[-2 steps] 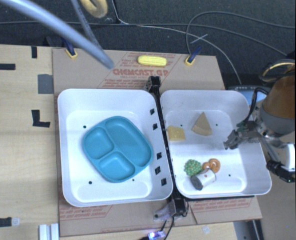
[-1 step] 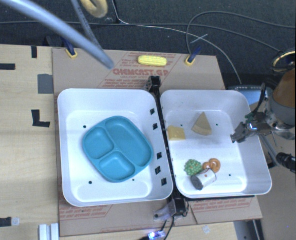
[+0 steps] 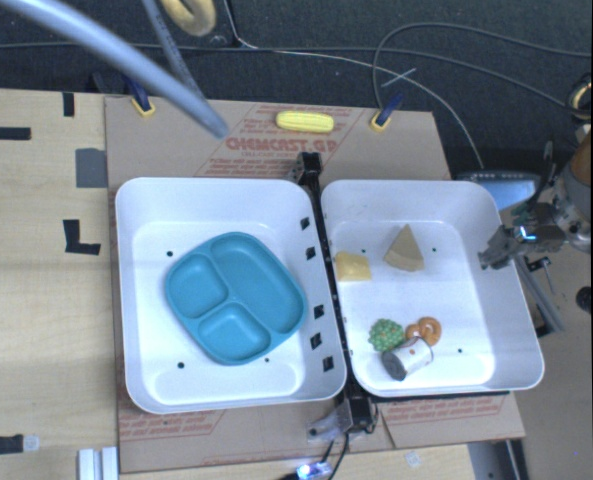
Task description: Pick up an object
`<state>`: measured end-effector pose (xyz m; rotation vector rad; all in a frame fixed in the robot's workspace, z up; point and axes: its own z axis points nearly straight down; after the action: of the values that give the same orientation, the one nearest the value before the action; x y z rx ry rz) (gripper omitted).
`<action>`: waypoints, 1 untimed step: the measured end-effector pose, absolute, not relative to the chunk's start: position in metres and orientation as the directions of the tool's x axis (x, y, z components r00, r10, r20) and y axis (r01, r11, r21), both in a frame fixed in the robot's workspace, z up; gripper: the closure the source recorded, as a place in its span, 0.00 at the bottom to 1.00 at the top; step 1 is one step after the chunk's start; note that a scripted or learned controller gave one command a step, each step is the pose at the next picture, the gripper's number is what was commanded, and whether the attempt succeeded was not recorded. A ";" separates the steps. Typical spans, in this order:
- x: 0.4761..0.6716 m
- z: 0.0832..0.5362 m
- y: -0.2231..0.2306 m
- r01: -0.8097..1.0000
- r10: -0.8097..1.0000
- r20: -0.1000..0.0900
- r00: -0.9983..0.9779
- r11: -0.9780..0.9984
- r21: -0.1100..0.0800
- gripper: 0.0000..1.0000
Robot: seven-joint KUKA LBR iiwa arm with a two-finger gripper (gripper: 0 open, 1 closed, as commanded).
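1. A wooden bench (image 3: 36, 298) carries a brown cardboard sheet (image 3: 266, 143).
2. Two white bins lie side by side on the sheet: left bin (image 3: 136, 268), right bin (image 3: 476, 268).
3. A yellow piece (image 3: 304, 122) lies on the cardboard behind the bins.
4. Black tape marks (image 3: 76, 236) sit on the wood at left.

Pale wooden bench (image 3: 36, 268), brown cardboard sheet (image 3: 266, 143), dark carpet (image 3: 426, 18), black cables (image 3: 446, 98)

Both white bins (image 3: 136, 208) look like smooth, faintly glossy plastic, as does the blue tray (image 3: 234, 296); they sit on matt brown cardboard (image 3: 266, 143) over pale wood (image 3: 36, 268).
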<state>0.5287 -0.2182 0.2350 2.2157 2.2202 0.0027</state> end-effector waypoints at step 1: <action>0.542 0.233 -0.174 1.000 1.000 0.001 -0.006 0.006 0.000 1.00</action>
<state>0.5421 -0.1743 0.2326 2.2151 2.2285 0.0012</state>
